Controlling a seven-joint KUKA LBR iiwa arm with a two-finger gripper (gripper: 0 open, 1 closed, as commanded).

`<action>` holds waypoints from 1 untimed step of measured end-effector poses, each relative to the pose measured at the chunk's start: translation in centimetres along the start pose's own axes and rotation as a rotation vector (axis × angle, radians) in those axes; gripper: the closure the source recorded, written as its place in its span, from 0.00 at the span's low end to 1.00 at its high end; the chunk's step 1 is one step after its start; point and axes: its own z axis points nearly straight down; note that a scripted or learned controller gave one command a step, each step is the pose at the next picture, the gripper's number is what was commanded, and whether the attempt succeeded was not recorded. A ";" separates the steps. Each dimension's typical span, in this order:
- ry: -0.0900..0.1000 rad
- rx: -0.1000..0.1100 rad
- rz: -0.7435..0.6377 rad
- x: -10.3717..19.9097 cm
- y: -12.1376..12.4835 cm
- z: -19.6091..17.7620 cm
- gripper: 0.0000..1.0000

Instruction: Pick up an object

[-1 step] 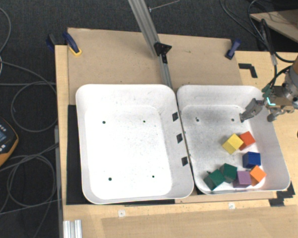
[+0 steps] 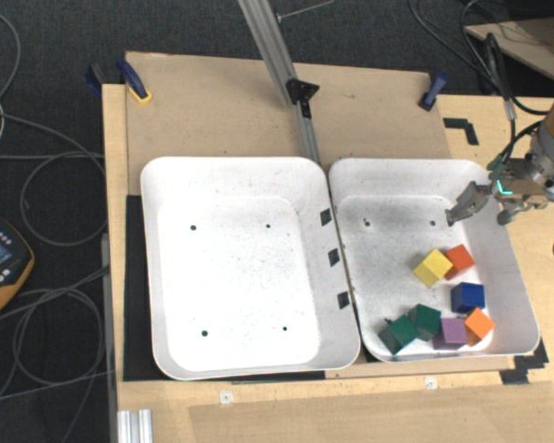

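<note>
Camera view has my tool hanging over the far right part of the right bin, fingers spread fairly wide with nothing between them, so no grab yet.

Biggest to smallest: the surface carries both bins, and the left bin sits well off to my tool's far side with no blocks in it. All the candidates are in the right bin, bunched toward its near edge, so everything I care about is below and in front of my tool. Closest to it are the yellow block and the red block, touching each other. Further out are the blue block and the orange block, then two green blocks and a purple block packed against the near wall.

My take on doing this well: go for the yellow one, since its side away from the red looks open. I'd line the fingers up so one drops into that open side and neither lands on the red neighbour, come straight down, and close only once low enough. The wall-huggers look like a worse bet.
</note>
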 end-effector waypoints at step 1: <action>0.001 0.006 0.002 -0.8 -0.6 5.6 0.00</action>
